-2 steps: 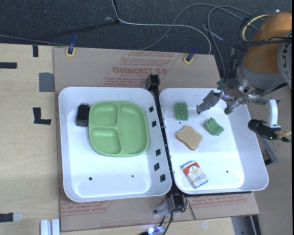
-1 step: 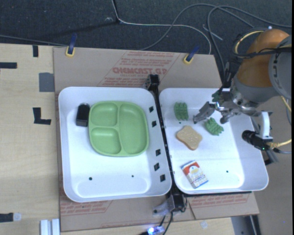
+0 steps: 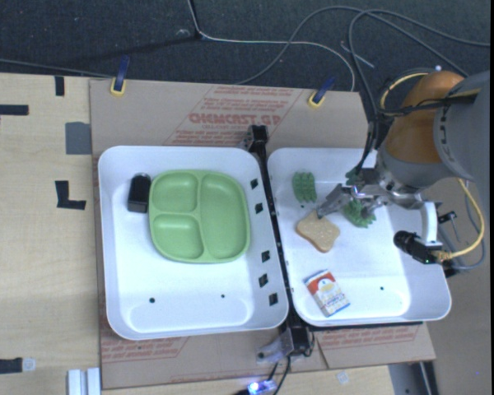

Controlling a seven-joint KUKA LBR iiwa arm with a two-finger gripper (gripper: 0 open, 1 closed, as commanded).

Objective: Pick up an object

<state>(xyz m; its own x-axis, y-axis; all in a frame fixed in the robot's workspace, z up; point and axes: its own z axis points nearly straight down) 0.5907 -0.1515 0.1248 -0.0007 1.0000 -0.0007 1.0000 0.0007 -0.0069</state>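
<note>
Small carton below gripper, light, stiff; bread slice just under fingertips, soft, grab across edges; gripper's state: cannot tell; green toy beside it

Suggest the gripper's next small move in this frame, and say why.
Probably lower a little further and close on the bread. The gripper sits low in the right bin, one finger reaching toward the bread's upper edge, and nothing shows between its fingers. The green toys lie close by, so a short, straight descent seems safest.
</note>
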